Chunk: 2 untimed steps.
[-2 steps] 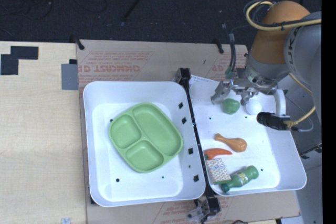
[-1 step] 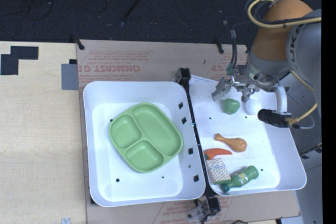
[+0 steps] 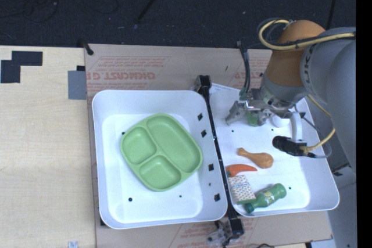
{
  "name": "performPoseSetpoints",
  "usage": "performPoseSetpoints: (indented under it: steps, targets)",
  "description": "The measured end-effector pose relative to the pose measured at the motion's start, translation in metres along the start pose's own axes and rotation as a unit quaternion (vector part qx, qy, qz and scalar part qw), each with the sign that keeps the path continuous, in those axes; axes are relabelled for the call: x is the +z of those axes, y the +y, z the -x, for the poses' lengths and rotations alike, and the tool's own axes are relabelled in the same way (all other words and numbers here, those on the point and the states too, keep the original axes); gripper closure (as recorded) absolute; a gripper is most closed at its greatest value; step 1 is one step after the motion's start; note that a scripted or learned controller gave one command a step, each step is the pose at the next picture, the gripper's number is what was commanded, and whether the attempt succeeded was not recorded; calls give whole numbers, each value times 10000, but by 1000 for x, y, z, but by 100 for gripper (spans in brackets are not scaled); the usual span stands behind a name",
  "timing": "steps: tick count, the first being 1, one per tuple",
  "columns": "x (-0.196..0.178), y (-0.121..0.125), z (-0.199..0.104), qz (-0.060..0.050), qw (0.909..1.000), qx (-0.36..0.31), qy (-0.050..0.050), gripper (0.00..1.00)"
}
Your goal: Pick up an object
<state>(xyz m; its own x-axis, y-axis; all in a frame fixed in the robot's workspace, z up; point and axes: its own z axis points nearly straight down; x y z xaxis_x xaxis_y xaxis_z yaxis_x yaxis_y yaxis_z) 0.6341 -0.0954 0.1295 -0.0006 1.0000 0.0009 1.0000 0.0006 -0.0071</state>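
Right of centre in the frame, at the top end of the right bin (image 3: 311,183), a small green thing (image 3: 254,119) sits directly under the claw (image 3: 251,112). That's my guess for the pick, since the arm comes in from the right edge and hangs right over it. Honestly can't tell whether the claw is released, clenched or already has it. The wrist blocks too much, so I won't call it a grasp.

Just right of it there's a small white thing (image 3: 281,122), close enough that it might get nudged. The bin's upper wall is also near, so there's not a lot of elbow room on that side.

Further down the same bin, spread out and well apart from the claw:
- toy drumstick (image 3: 257,157), lying flat
- red-orange pepper (image 3: 240,169) just below it
- patterned packet (image 3: 241,187)
- green bottle (image 3: 267,194) on its side, touching or almost touching the packet

None of those are in the way, I'd say.

Left of centre, the left bin (image 3: 116,197) holds a green divided plate (image 3: 161,151), flat and out of the action. Both bins sit on a cardboard sheet (image 3: 145,69) over the pale tabletop (image 3: 40,154).
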Motion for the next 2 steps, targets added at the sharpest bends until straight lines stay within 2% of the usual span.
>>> performPoseSetpoints:
  steps: [1,2]
  targets:
    - [43,0,-1,17,10000,5,-3,0]
    - [32,0,0,8,10000,20,-1,100]
